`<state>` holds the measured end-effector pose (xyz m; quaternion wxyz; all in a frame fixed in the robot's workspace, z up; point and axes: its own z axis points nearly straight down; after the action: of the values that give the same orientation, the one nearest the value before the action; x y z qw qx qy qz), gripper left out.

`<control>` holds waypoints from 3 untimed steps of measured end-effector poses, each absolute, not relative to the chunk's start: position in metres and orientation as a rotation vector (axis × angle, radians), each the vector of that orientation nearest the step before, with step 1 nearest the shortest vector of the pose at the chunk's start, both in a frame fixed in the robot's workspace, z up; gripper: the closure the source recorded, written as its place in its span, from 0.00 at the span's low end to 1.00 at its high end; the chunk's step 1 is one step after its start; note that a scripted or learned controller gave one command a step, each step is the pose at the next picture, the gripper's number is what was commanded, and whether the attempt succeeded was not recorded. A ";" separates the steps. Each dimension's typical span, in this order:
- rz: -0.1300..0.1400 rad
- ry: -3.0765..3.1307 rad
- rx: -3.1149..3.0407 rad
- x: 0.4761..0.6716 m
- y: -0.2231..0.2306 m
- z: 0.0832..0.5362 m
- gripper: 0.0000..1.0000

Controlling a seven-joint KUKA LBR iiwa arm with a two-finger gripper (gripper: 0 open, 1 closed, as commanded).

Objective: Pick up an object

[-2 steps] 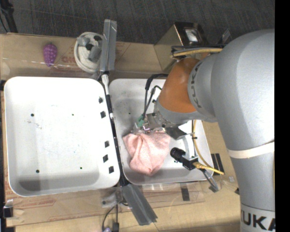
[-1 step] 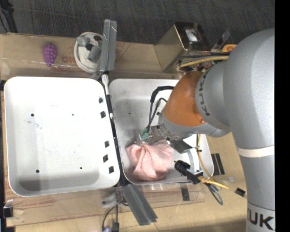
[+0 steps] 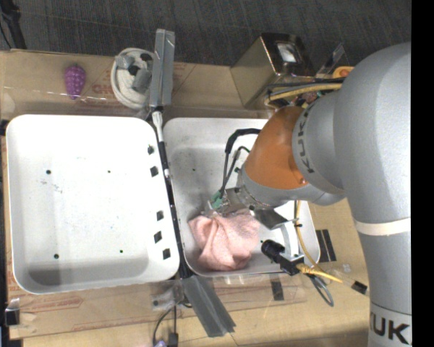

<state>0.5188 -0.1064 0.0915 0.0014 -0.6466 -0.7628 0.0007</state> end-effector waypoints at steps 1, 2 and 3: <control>0.002 -2.394 -2.030 0.519 -0.106 0.091 0.00; 0.002 -2.272 -2.169 0.524 -0.097 0.092 0.00; 0.003 -2.276 -2.163 0.524 -0.097 0.101 1.00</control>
<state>0.5240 -0.0971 0.1008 0.0009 -0.6889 -0.7249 0.0010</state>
